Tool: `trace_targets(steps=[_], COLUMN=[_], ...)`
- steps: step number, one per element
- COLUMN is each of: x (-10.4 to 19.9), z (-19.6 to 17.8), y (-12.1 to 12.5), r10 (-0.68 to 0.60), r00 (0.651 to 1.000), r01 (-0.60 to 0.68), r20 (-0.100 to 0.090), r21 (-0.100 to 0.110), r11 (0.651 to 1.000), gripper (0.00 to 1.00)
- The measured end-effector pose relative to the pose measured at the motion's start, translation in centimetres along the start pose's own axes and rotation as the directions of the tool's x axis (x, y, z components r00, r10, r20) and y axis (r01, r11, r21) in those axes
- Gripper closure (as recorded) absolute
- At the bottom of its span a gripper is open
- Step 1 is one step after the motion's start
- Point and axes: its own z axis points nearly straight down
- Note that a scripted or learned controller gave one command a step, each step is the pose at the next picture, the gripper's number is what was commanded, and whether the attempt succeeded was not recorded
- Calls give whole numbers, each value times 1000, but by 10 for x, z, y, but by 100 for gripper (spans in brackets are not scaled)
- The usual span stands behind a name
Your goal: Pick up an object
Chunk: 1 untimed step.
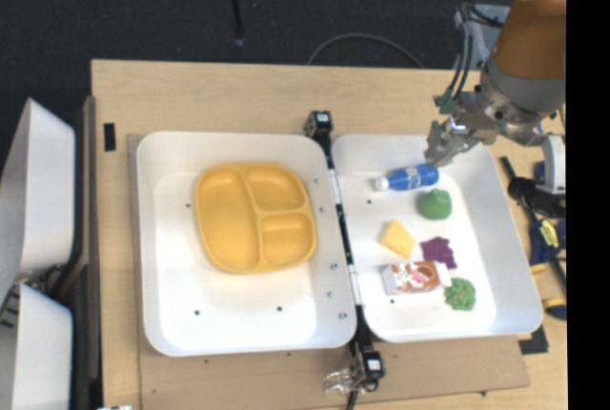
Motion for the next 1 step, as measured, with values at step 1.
trace_targets(steps=[1], x=[61], z=[7], y=[5], r10=[-4], r00=[1000], r01=[4], r20=[-2], r21=[4], r11=[1000], gripper=[100])
